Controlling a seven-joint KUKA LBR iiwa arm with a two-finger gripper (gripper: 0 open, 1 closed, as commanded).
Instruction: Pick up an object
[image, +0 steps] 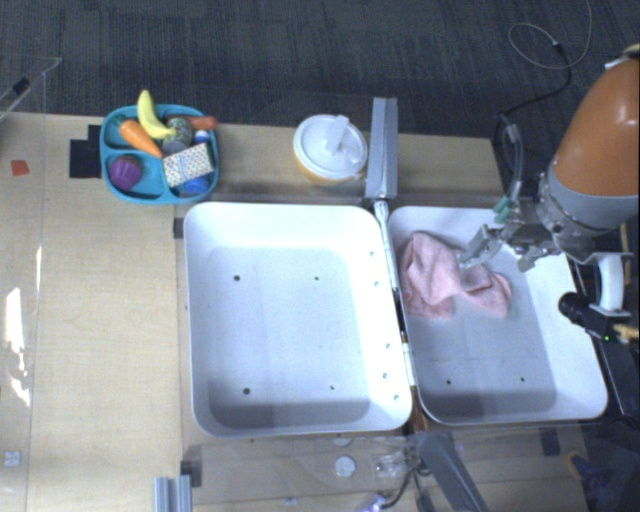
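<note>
the pink cloth (447, 279) lies crumpled in the right bin (560, 400), against its left wall in the upper half. the gripper (478, 248) sits at the cloth's upper right edge, seemingly touching the fabric; how far it is open cannot be told from this angle. left of the cloth is the left bin (290, 400). beyond it on the tabletop (90, 330) stand a white lidded bowl (331, 147) and a blue tray of toy food (160, 152).

A robotics lab: a pale wooden worktop (90, 330) carries two white bins (290, 310) clamped side by side with metal fittings, a grey-and-orange industrial arm (600, 140) reaches in, loose cables (545, 45) trail across dark carpet, and a tray of toy food (158, 152) sits nearby.
</note>
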